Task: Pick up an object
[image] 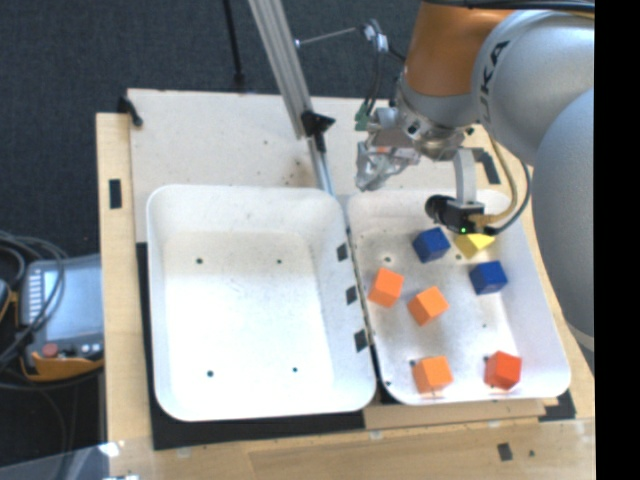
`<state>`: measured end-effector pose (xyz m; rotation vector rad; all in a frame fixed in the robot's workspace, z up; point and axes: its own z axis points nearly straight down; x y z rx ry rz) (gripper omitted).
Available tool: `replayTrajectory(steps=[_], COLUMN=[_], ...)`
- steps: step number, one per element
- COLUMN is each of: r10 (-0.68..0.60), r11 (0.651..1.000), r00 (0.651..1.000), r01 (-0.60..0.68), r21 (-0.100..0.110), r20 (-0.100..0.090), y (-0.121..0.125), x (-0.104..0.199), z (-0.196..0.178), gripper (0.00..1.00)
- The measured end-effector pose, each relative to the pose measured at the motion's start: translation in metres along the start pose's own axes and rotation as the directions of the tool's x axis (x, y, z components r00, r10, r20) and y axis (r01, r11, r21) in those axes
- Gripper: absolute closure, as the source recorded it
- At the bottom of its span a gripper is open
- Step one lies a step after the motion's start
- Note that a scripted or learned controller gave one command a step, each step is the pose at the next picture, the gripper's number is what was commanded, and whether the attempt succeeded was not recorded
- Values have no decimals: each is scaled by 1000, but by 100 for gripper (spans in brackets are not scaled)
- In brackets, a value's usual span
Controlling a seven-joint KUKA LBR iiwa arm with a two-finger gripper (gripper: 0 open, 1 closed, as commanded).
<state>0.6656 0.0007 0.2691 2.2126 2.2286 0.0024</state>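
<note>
The right bin (530,318) holds several small blocks: three orange ones (386,286) (428,304) (432,373), a red-orange one (503,369), two blue ones (431,243) (488,276) and a yellow one (474,243). My gripper (372,173) hangs above the far left corner of that bin, close to the divider between the bins. It sits up and left of the nearest blue block, apart from every block. I see nothing between its fingers.
The left bin (170,268) lies beside the right one. A slanted metal rail (285,63) runs down to the bins' far edge near the gripper. A black cable and clip (452,210) hang over the right bin's far side.
</note>
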Motion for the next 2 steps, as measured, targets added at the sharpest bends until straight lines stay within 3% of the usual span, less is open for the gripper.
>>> replayTrajectory(steps=[2], r10=[1], r11=[1000], r00=[1000], r01=[-1], r21=[2], r20=[0], y=[4], x=[88], z=[14], gripper=[100])
